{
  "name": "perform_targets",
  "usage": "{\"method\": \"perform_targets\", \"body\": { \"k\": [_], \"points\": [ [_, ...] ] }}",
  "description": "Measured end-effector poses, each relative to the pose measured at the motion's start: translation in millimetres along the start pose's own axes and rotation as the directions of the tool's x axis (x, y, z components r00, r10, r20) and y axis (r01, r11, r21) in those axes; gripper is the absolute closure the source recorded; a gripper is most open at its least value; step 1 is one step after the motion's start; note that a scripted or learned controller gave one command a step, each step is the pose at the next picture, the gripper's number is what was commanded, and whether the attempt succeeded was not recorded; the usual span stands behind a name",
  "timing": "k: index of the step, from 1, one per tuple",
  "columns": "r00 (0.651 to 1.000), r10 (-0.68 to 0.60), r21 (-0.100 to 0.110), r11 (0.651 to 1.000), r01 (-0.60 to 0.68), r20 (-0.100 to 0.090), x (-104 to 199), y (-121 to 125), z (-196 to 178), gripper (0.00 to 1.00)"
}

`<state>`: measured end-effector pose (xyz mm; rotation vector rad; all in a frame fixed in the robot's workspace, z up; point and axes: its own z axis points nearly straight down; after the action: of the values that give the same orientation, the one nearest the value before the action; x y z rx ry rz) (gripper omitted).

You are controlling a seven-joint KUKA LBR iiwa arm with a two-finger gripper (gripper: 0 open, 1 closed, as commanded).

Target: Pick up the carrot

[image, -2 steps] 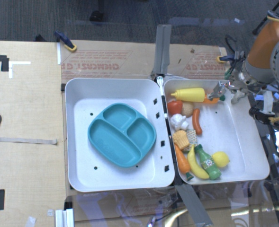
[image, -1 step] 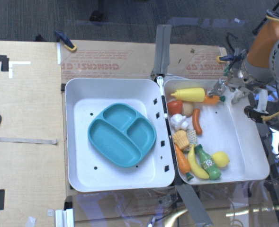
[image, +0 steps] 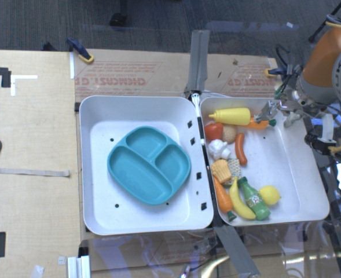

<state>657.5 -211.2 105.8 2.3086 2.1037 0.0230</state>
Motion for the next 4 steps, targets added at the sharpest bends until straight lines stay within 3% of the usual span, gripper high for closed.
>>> {"method": "perform_targets", "body": {
  "k": [1,2,3,4],
  "points": [
    [0.992,0.125,0.000,0.992,-0.125,-0.009,-2,-11,0,0.00],
    [0.988,0.155,-0.002,0.988,-0.155,0.004,6,0,0,0.00],
    [0.943,0.331,0.006,0.943,-0.331,-0.006,4,9,1,0.00],
    [0.673,0.739,0.027,0.673,-0.739,0.019,9,0,13,0.00]
  ]
}}
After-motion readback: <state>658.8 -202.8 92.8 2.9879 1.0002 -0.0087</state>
